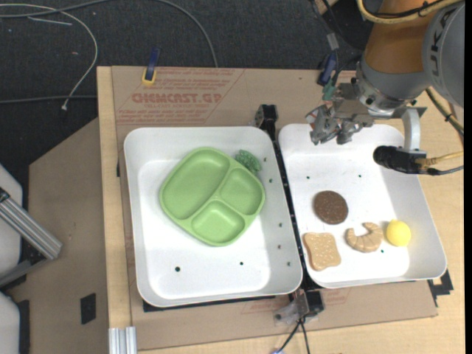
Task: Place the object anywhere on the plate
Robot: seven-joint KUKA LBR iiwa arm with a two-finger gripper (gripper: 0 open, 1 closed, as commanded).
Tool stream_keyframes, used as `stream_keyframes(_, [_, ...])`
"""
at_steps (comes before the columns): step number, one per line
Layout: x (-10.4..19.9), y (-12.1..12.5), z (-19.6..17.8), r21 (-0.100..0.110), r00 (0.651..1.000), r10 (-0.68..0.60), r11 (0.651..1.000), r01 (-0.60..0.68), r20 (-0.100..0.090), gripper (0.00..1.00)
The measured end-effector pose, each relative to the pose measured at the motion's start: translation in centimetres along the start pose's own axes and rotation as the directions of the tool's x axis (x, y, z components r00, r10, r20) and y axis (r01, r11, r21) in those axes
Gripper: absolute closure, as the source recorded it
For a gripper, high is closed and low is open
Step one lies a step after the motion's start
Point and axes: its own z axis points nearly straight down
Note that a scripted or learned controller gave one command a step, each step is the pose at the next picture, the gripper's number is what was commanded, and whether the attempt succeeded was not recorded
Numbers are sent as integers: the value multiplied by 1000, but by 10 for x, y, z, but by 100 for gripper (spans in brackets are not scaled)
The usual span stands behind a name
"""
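Observation:
A green plate with three compartments lies in the left bin. A small dark green object rests at the plate's upper right rim. In the right bin lie a brown round patty, a slice of toast, a croissant and a yellow lemon. My gripper hangs over the far left corner of the right bin, with nothing visible between its fingers.
A black clamp sits between the bins at their far edge. A black cylinder with a cable juts over the right bin's far right side. Cardboard lies under the bins.

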Motion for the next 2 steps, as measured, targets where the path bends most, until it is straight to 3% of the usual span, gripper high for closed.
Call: stream_keyframes(2, [102,-39,-4,0,1000,-1,1000,1,0,100])
